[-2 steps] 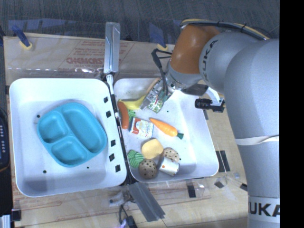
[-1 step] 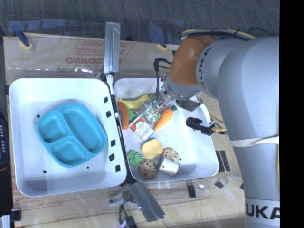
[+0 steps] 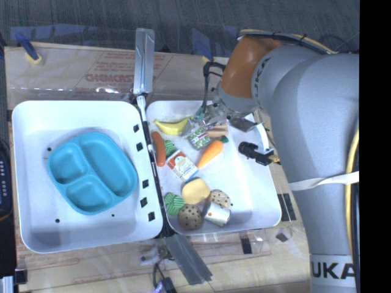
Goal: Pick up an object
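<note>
Grey arm (image 3: 305,133) comes in from 3 o'clock, bent down over the right bin (image 3: 256,188), likely because all loose pickables sit there. Left bin (image 3: 30,163) holds the blue divided tray (image 3: 91,171), parked well apart from the work area. Both bins sit side by side on the counter (image 3: 79,66).

Tool (image 3: 211,124) hangs low at the right bin's 12 o'clock end, right over a clutter knot; whether it's spread or pressed together, cannot tell, wrist blocks it. Nothing visibly pinched.

Candidate things, relative to tool:
- banana (image 3: 173,126) just beside it at 9 o'clock
- carrot (image 3: 210,153) close at 6 o'clock, tilted
- small green packet (image 3: 199,139) near or under it, about 7 o'clock; contact unclear
- red sausage-like piece (image 3: 159,148) along the bin's left wall, 8 o'clock
- white carton (image 3: 182,165) further at 7 o'clock
- yellow chunk (image 3: 195,191) and cookies (image 3: 190,215) well apart, toward 6 o'clock end

Judgement: the descent targets the packet/carrot cluster, being nearest. Crowding there risks a nudge instead of a grip.
</note>
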